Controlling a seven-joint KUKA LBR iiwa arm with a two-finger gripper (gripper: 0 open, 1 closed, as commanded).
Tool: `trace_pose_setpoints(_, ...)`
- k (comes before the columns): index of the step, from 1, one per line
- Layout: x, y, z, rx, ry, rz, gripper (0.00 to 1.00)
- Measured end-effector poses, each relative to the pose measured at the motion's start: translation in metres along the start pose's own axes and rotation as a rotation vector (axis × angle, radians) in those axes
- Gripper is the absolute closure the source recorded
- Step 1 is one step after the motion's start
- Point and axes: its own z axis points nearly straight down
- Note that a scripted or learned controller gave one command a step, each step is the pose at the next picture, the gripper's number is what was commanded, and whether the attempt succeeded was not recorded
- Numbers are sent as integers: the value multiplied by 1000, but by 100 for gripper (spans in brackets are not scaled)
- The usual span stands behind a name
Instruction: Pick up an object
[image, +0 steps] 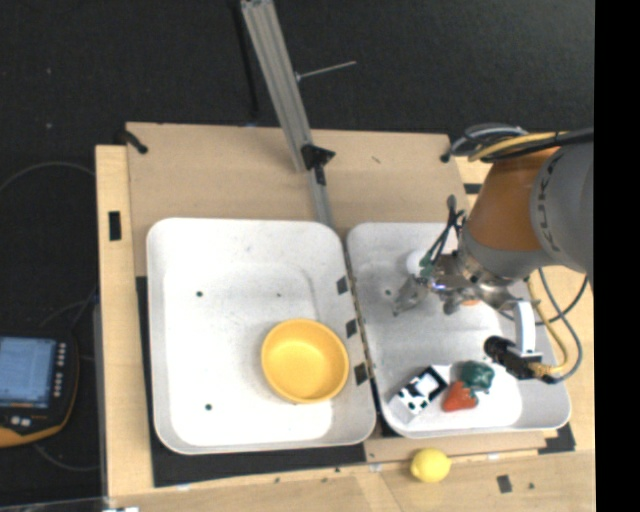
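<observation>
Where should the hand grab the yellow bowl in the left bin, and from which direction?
Take the yellow bowl by its rim, coming straight down with one finger inside and one outside the wall. It sits upright with its mouth open to the camera, so the thin rim is the only narrow part on offer. Its left, far edge is probably safest, since the right edge lies close to the left bin's wall.

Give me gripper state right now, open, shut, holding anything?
Gripper: over the right bin, nothing seen held; open or shut cannot be told from this view.
</observation>
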Motion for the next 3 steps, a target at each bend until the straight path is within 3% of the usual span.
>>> trace_pose_setpoints(1,-1,0,49,-2,0,0,0)
trace_pose_setpoints(2,-2,1,36,-8,2,6,100)
trace_pose_setpoints(3,-1,3,-28,-11,1,-4,100)
